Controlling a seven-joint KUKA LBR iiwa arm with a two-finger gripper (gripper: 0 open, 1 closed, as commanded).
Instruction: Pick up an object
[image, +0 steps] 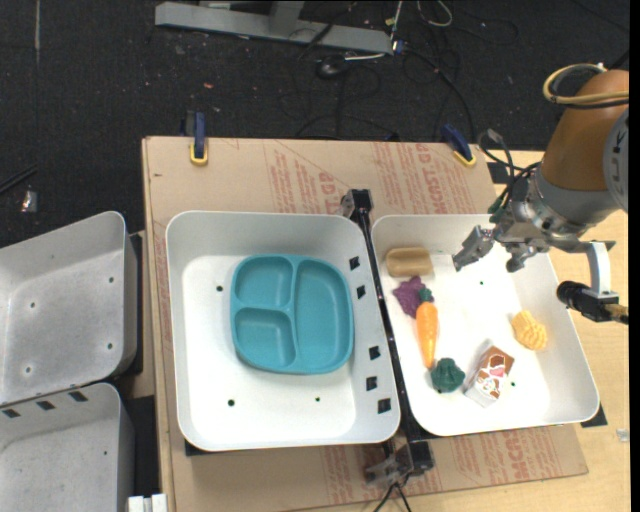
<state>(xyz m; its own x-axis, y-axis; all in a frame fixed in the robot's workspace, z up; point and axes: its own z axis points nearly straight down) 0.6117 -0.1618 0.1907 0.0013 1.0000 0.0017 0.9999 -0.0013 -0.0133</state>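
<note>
My gripper (495, 252) hangs open over the back of the right bin (575, 395), its two dark fingers spread with nothing between them. Below and left of it lie a tan bread piece (408, 262), a purple grape bunch (410, 296), an orange carrot (427, 333) and a green broccoli piece (447, 375). A small carton (490, 375) lies near the bin's front, and a yellow corn piece (529, 330) sits to the right of the middle.
The left bin (200, 250) holds a teal divided plate (292, 314). A black divider (378, 310) runs between the bins. The arm's orange band (590, 130) is at the upper right. White trays (60, 300) lie off the bench to the left.
</note>
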